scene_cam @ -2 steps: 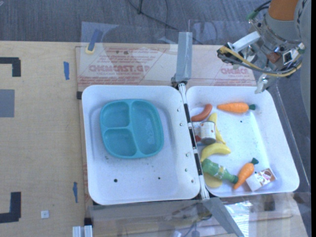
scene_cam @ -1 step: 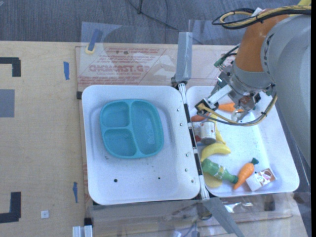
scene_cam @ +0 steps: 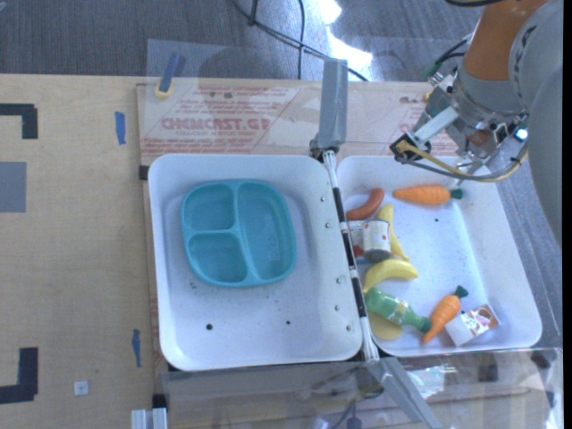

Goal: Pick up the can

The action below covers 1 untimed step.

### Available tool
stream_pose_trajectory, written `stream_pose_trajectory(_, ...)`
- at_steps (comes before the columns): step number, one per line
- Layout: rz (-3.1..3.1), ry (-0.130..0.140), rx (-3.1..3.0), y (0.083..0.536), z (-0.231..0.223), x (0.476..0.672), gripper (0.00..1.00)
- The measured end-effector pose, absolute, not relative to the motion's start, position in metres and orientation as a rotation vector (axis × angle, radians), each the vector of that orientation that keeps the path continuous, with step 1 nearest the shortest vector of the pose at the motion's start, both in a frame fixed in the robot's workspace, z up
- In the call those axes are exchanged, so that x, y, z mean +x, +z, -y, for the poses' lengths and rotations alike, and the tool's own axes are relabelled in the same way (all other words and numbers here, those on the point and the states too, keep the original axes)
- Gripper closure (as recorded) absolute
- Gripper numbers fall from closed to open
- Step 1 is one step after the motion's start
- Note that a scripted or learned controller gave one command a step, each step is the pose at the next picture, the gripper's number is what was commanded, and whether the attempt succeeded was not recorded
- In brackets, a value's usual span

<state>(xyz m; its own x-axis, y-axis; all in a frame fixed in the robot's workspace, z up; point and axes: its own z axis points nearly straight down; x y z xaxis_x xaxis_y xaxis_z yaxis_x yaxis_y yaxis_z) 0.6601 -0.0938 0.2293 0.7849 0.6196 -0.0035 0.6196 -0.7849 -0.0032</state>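
So right now I'm hanging my gripper [scene_cam: 476, 139] over the back edge of the right bin [scene_cam: 469, 248], up by its far corner. Honestly I can't tell from this angle whether it's open or closed, and nothing is showing in its grasp.

The can [scene_cam: 374, 237] is sitting well apart from me, over on the left side of that same bin, close to the wall shared with the left bin [scene_cam: 170, 266]. It's lying between a reddish sausage [scene_cam: 365, 204] behind it and a banana [scene_cam: 390, 272] in front of it, pretty much touching both.

A big carrot [scene_cam: 422, 195] is lying nearest to my gripper, along the back of the bin. Toward the front, a green bottle [scene_cam: 393, 309], a smaller carrot [scene_cam: 442, 315] and a little white and red carton [scene_cam: 472, 324] are crowding together. The left bin is holding a teal divided plate [scene_cam: 239, 233].
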Motion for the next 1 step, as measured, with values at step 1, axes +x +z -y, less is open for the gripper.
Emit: stream_pose_trajectory(1,1.267,0.005,-2.871,0.0909,0.0959,0.59,0.0)
